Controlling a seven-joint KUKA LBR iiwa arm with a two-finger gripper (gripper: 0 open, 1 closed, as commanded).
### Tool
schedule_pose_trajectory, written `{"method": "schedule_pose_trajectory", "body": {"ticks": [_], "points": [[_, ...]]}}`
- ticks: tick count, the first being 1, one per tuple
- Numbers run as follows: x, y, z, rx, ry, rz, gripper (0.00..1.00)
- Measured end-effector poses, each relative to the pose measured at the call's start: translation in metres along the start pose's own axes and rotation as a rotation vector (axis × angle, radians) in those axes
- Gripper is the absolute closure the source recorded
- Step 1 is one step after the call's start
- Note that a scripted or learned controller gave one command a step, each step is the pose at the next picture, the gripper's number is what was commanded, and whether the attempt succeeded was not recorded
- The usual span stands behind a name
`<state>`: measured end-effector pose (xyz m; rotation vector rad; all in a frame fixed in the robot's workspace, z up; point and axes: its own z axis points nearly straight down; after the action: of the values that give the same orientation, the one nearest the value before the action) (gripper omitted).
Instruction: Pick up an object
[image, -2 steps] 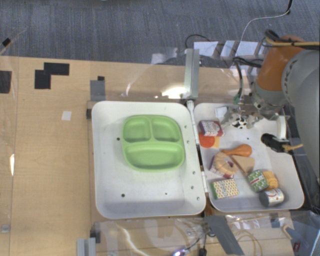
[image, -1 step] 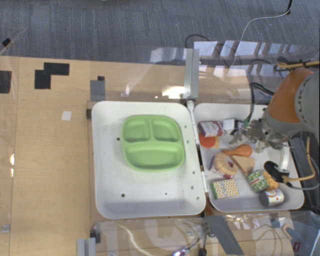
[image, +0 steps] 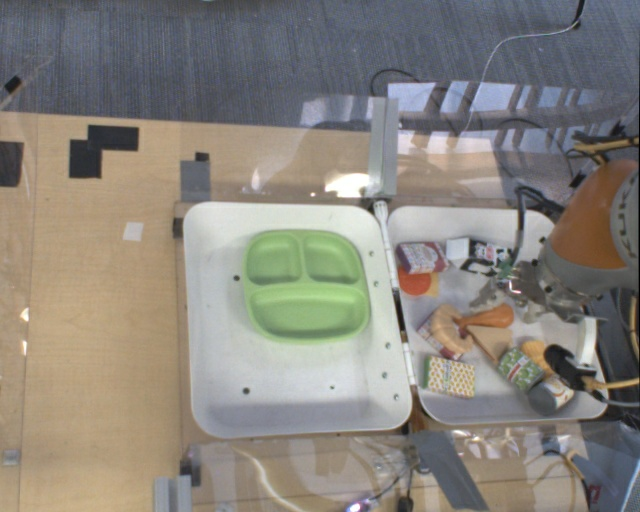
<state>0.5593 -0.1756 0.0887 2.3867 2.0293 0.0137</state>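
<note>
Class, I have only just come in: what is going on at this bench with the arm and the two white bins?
A grey robot arm with an orange band reaches in from the right over the right bin, which holds a jumble of small toy food items and packets. Its gripper sits low among them, beside an orange carrot-shaped piece; nothing is visibly lifted yet. The left bin holds a green divided plate, lying flat and untouched.

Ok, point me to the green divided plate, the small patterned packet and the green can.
green divided plate (image: 305, 311): camera view, floor of its large lower compartment.
small patterned packet (image: 450, 377): camera view, middle of its top face.
green can (image: 518, 369): camera view, its labelled side.
</note>
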Motion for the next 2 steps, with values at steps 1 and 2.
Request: {"method": "schedule_pose_trajectory", "body": {"ticks": [1,2], "points": [[0.000,0.000,0.000,0.000,0.000,0.000,0.00],[0.002,0.003,-0.010,-0.004,0.003,-0.002,1.00]]}}
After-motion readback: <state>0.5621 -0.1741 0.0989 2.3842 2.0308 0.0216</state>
